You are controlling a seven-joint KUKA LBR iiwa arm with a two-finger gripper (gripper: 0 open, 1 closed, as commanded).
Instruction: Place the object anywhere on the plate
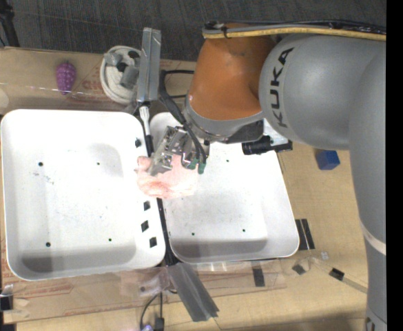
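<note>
Camera view: pincer (168, 158) over pink object (165, 182)

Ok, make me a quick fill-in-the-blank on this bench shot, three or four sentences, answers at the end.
1. The gripper hangs over a pale ____ object at the seam between the bins.
2. The bench bears ____ white bins.
3. A small ____ object lies on the bench beyond the left bin.
4. The band above the arm's wrist is ____.

Missing words: pink; two; purple; orange
</note>
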